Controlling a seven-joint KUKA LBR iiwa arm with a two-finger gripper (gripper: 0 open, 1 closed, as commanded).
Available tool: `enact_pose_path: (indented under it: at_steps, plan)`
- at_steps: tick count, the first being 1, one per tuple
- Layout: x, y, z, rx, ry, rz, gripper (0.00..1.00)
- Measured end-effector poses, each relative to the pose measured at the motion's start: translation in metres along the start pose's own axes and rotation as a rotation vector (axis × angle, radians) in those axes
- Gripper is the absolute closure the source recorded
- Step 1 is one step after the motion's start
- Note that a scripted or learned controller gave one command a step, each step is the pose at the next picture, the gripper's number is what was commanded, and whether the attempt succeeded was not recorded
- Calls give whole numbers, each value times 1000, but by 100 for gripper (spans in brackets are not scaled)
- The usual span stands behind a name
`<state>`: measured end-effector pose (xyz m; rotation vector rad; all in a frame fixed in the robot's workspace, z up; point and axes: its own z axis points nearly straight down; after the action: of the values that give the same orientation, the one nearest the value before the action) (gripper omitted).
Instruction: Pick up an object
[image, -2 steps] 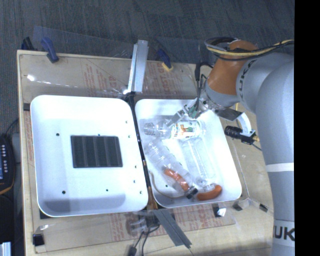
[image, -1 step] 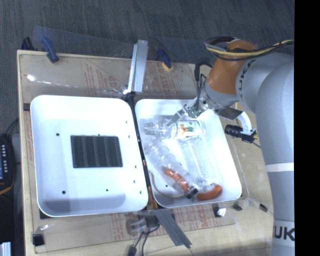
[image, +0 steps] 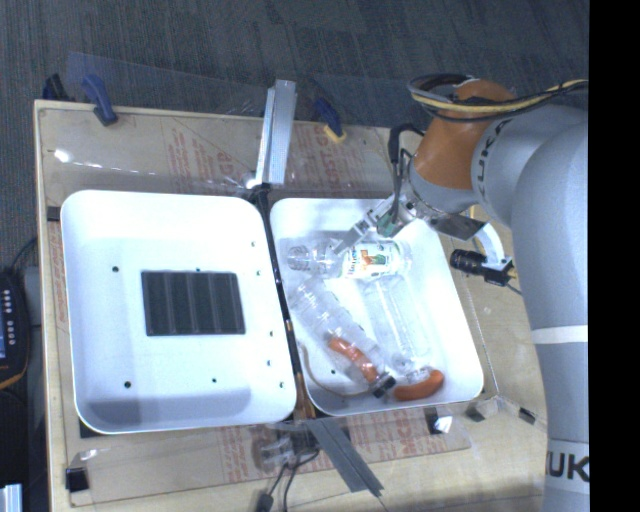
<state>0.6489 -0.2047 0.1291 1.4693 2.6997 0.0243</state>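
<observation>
Arm over right bin, gripper low among clear plastic bottles — pick not confirmed.

Arm (image: 545, 230) reaches in across the right bin (image: 455, 300); left bin (image: 100, 250) holds a dark ribbed panel (image: 193, 302). Clear bottles (image: 385, 310) lie heaped and touching, one with a labelled band (image: 372, 262) just beside the gripper (image: 385, 222); orange pieces (image: 420, 383) sit near the front wall. Jaw opening cannot be told, nor any hold. Risk, my judgement — slick round bottles could roll or squirt sideways, and the tangle may drag a neighbour up.
</observation>
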Motion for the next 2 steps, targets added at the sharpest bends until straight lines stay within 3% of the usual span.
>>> enact_pose_path:
  at_steps: [2]
  plan:
    - [-1, 3, 0, -1, -2, -56, 0]
